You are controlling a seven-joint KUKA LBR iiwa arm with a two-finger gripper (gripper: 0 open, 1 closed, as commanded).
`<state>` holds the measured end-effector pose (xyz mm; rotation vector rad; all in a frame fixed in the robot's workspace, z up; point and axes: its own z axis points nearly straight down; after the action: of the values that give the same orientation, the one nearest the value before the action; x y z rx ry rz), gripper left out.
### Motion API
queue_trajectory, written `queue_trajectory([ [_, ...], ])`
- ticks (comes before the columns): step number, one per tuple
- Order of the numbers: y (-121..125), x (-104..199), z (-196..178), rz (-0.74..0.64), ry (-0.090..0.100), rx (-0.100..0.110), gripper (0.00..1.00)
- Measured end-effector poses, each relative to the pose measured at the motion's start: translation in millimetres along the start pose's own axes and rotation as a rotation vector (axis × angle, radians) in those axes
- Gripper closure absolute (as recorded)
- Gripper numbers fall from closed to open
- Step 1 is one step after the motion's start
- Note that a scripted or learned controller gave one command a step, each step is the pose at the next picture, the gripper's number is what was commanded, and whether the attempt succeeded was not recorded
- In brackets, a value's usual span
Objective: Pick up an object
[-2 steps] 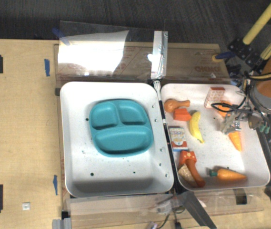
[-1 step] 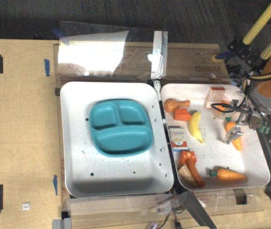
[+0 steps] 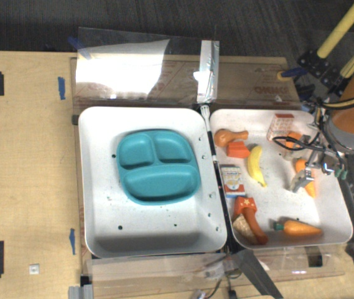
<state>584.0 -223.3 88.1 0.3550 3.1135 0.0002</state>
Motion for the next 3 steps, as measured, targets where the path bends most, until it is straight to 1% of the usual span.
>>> queue_trajectory([
  [1, 0, -4, -15, -0.001, -0.015, 0.002, 1.00],
  [2, 1, -4, -14, -0.001, -0.014, 0.002, 0.00],
  [3, -1, 6, 0, 0.129, 0.001, 0.000, 0.00],
])
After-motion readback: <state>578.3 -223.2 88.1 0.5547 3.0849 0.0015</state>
